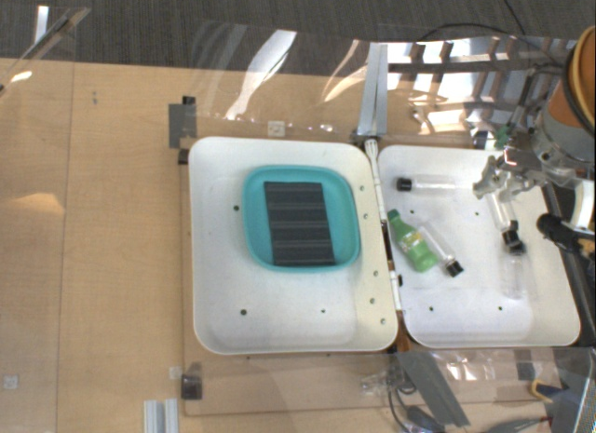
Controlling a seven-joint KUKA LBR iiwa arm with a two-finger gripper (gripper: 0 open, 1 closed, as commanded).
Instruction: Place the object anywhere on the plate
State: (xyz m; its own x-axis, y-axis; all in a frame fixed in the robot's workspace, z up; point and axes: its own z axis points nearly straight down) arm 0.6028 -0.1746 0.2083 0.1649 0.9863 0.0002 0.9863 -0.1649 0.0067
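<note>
Right white bin (pixel 559 324) — fingers (pixel 507 200) pinch a clear tube (pixel 508 222); teal plate (pixel 300 217) lies left.

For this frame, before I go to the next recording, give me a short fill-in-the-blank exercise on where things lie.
1. The teal plate lies in the ____ bin of the camera view.
2. The dark ridged block rests on the ____.
3. The green bottle lies in the ____ bin, beside the clear tubes.
4. The gripper hangs over the ____ bin.

Missing words: left; plate; right; right
</note>
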